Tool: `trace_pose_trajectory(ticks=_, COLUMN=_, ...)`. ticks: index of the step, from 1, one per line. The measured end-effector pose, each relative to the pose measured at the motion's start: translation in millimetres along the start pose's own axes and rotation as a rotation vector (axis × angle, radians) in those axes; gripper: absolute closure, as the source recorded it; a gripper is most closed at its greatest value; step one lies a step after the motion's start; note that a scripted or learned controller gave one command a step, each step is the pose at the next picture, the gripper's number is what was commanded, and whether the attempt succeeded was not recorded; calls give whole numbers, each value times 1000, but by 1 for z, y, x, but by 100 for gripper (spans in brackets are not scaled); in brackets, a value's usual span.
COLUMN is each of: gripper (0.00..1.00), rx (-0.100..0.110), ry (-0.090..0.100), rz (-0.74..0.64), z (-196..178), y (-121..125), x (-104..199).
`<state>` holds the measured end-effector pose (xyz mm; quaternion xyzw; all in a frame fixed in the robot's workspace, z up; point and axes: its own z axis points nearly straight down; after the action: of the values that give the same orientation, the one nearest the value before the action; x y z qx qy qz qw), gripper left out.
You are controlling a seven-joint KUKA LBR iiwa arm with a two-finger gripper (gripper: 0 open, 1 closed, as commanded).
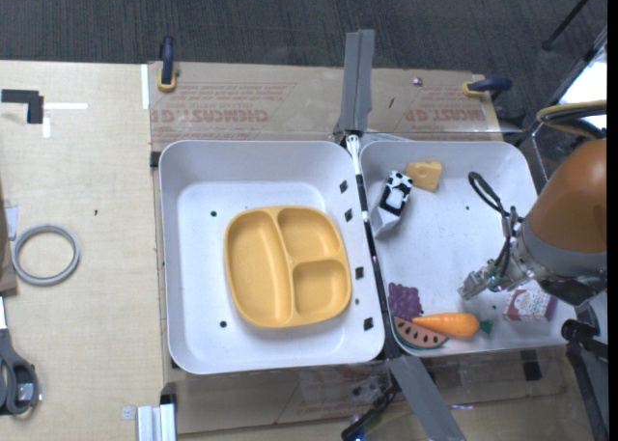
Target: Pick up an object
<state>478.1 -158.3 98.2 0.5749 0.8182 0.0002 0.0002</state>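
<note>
The right bin (439, 236) holds several toy items. An orange carrot (446, 324) lies at the front, with a watermelon slice (419, 336) touching its left end and purple grapes (405, 298) just behind that. A yellow cheese wedge (425, 175) and a black-and-white toy (394, 194) sit at the back left. A small pink-and-white carton (530, 306) lies at the front right, partly under the arm. My gripper (486, 281) hangs low over the bin floor, left of the carton and just behind the carrot's right end. Nothing shows in its grasp.
The left bin (193, 236) carries a yellow divided plate (287, 264). A grey bar (358, 82) runs back from between the bins. A tape roll (43, 254) and scissors (17, 381) lie on the bench at far left. A black cable (486, 195) loops above the gripper.
</note>
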Motion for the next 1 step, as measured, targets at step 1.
trace_pose_trajectory(ticks=1, gripper=100, rx=2, ry=0, rz=38, z=7, y=-14, x=-37)
